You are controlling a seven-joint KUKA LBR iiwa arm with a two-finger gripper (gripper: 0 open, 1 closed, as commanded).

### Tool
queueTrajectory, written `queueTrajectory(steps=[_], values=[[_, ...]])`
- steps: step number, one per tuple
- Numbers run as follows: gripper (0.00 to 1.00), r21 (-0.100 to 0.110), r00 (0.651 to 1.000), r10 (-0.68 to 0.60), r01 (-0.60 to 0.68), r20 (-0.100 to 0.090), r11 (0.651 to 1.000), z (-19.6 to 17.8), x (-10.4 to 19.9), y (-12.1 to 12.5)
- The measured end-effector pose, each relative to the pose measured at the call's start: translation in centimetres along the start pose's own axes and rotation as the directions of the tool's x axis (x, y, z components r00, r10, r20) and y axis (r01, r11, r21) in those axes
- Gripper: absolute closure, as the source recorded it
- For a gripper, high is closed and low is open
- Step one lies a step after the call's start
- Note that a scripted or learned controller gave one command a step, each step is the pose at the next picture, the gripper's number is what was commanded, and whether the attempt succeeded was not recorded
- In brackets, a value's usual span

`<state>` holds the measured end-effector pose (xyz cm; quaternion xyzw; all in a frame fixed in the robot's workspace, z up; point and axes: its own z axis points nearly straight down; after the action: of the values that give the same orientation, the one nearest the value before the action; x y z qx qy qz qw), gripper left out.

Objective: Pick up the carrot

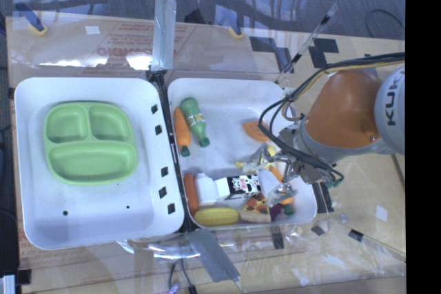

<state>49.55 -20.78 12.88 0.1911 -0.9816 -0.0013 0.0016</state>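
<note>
The carrot point(182, 131) lies well left of the claw point(279, 179), whose state I cannot tell.

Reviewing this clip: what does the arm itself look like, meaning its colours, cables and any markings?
The arm is grey with a large rounded orange band above the wrist. Black cables loop along it toward the gripper, and part of dark lettering, "KU", shows on the grey shell.
</note>
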Motion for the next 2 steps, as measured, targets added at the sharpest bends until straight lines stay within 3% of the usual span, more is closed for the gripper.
queueTrajectory(steps=[1,2], values=[[0.0,0.012,0.996,-0.087,0.086,0.011,0.996,2.9,-1.7,-0.8],[1.0,0.015,0.995,-0.096,0.095,0.014,0.995,1.7,-1.9,-0.7]])
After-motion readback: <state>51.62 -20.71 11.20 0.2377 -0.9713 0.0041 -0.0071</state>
